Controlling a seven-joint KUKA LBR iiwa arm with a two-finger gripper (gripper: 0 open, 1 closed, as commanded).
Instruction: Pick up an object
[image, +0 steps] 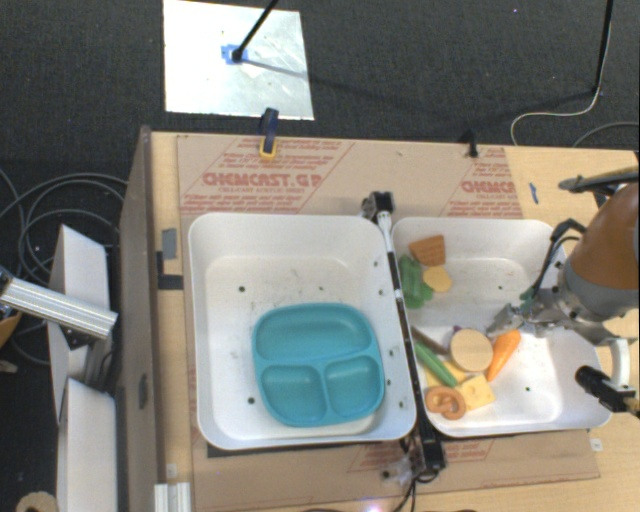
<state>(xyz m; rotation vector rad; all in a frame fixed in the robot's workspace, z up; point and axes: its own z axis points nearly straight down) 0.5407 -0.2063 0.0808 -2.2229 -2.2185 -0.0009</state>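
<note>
Because the gripper (503, 322) hangs low in the right bin (520, 238), just at 2 o'clock of the disc (471, 350) and touching or nearly touching the carrot (503, 354), a good grasp probably means settling on one of them and centring over it before closing (the two lie side by side, so a sloppy descent could nudge both). Whether the pincer is open or closed I cannot tell; its tips blur into grey metal. Other candidates crowd the bin's 7 o'clock corner: a pretzel (445, 402) and a cheese block (477, 391). At the frame's 3 o'clock edge the arm (607, 258) is cut off. Across the divider, the left bin (230, 290) holds a blue tray (318, 362).
</note>
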